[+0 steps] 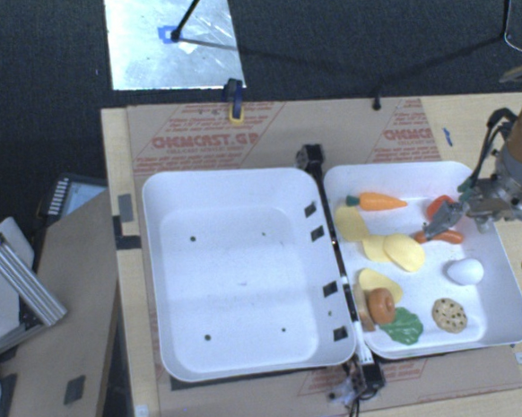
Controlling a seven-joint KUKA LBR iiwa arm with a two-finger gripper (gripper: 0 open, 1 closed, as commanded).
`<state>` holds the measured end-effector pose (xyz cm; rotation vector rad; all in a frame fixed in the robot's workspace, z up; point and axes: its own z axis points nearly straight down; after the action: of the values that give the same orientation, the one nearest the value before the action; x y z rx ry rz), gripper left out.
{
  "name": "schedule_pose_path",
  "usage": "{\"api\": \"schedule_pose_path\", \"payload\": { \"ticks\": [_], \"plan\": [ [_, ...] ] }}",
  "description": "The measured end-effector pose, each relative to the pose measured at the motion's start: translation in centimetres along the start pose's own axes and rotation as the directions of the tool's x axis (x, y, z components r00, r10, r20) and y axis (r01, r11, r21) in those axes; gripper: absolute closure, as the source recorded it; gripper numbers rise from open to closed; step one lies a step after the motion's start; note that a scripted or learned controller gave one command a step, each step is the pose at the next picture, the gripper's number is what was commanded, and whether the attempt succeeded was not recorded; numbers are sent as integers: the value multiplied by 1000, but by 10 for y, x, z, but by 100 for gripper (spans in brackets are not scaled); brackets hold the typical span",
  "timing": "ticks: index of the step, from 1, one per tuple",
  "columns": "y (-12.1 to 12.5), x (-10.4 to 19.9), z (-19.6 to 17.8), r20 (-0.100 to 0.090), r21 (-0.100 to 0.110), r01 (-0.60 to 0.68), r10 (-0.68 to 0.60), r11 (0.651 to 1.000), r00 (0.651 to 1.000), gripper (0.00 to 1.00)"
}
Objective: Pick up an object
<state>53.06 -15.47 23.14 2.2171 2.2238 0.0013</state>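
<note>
1. Reaching in from the right, the gripper (pixel 441 227) sits low over the right bin (pixel 502 297); whether its fingers are spread or pressed together cannot be told
2. A red-orange toy (pixel 442 207) lies at the fingertips, near the bin's back right; contact is unclear
3. Nearby: carrot (pixel 379 202), yellow piece (pixel 405 252), egg (pixel 465 272), cookie (pixel 449 314)
4. The board (pixel 203 136) reads "CHEMCAST GP" in red

Dark carpet around a pale worktop (pixel 489 356)

A shiny metal sheet (pixel 173 39) lies on the floor (pixel 35 86); aluminium framing (pixel 14 276) stands left.
</note>
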Motion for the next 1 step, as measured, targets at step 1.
{"api": "schedule_pose_path", "payload": {
  "ticks": [1],
  "plan": [
    [-27,70,-23,-4,0,7,-7,1000,1000,0]
  ]
}}
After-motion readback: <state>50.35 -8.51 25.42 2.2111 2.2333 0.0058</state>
